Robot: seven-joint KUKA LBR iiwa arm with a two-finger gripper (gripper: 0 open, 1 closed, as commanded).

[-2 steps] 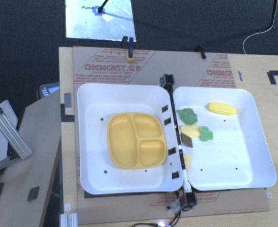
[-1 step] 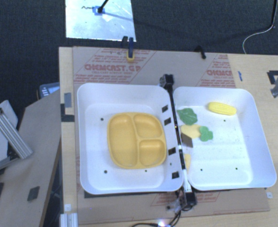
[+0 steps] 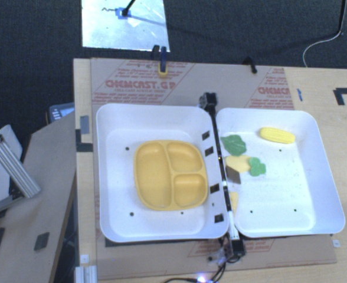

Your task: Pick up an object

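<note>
Corn (image 3: 277, 135) looks like the best bet here, lying flat on its own in the upper right of the right bin (image 3: 315, 217), with bare white floor on every side of it. The arm and its fingers are nowhere in frame right now, so I cannot tell whether those fingers are open or closed. My read: nothing is picked yet, and the approach is the whole job. A clean descent straight over the corn's middle, fingers straddling its short width, should give the surest hold. Over at the bin's left side it gets crowded: a dark green leafy piece (image 3: 234, 144) sits near the divider, below it a pale yellow piece (image 3: 239, 163) touches a small green broccoli-like piece (image 3: 257, 167), and a dark brown bit (image 3: 233, 177) is tucked just beneath. Another pale yellow scrap (image 3: 233, 201) lies lower, tight against the bin's left wall. Any grab in that cluster risks nudging neighbours or clipping the black-clipped seam (image 3: 219, 170) between the bins. The left bin (image 3: 114, 128) holds a yellow compartment tray (image 3: 169, 174), lying flat in its centre, wide and shallow, a poor fit for a two-finger pinch I'd judge. On the bench (image 3: 315, 81), upper centre, a small yellow-and-blue clamp (image 3: 161, 61) stands well clear of the action.
</note>
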